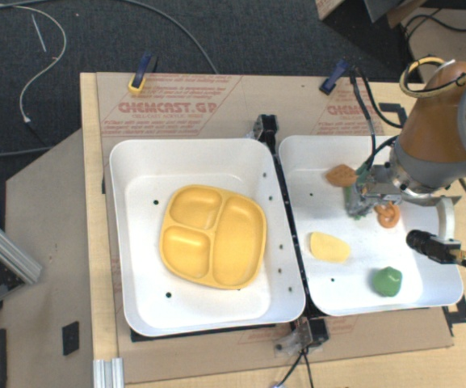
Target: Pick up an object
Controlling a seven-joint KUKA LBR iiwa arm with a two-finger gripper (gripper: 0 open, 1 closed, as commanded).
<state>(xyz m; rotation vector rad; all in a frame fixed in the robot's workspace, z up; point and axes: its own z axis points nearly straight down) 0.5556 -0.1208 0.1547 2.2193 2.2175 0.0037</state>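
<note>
Nearest first, right-hand bin (321,293): one green object (387,281) at about 5 o'clock in the bin, lying free; one pale yellow object (329,247), flattish, toward the bin's 7 o'clock, also free and well apart from the green one. Left-hand bin (123,217): one yellow divided plate (214,235), three compartments, resting near the centre of the bin floor.

Further back, right bin: gripper (362,203) lowered to the bin's middle, arm (438,136) entering from 3 o'clock. One small orange object (388,215) just beside the gripper at its 4 o'clock; one brown object (342,175) just beside it at its 11 o'clock. Fingers: spread cannot be told from this angle (the wrist body hides them), and nothing is seen between them.

Step in hand, by judgement: descent or closing over a candidate, most likely the orange or the brown piece. Next move calls for fingers straddling one piece alone, then a straight lift clear of the bin wall.

Far edge: cardboard-topped table (216,103), two blue clamps.
</note>
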